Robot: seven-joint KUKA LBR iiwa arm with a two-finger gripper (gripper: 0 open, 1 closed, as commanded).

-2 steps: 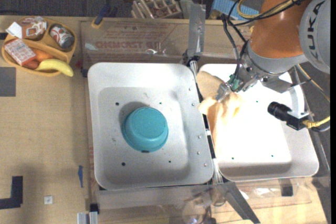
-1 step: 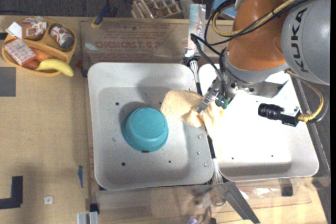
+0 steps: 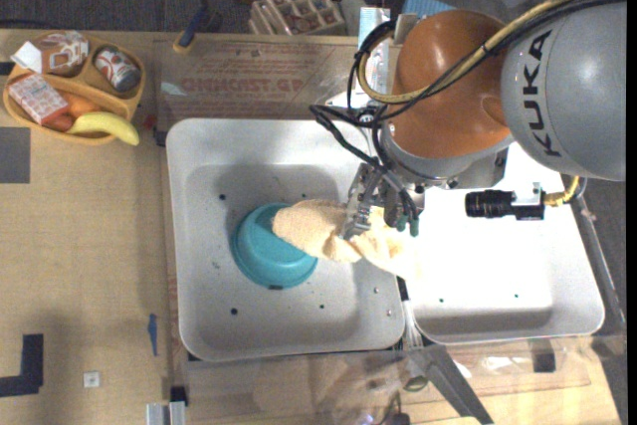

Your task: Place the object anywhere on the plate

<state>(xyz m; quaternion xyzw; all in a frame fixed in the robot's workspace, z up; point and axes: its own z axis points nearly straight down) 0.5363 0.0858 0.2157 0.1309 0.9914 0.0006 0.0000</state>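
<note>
The grey arm with its orange band reaches in from the right and ends over the right side of the left shallow white bin [image 3: 199, 164]. Its pincer [image 3: 370, 214] points down onto a pale yellow, soft, cloth-like object [image 3: 323, 229]. The thin metal fingers [image 3: 355, 214] stand close together with the object's upper edge bunched up between them, so the pincer appears closed on it.

The pale object is elongated, its long axis running roughly left to right with a slight downward slant toward the right. Its left end rests on the rim of a round teal plate [image 3: 267, 252] lying in the left bin; its right end drapes over the edge between that bin and the right shallow white bin [image 3: 518, 299].

At the far left of the wooden bench [image 3: 80, 274] sits a yellow tray of toy food [image 3: 70, 95].
</note>
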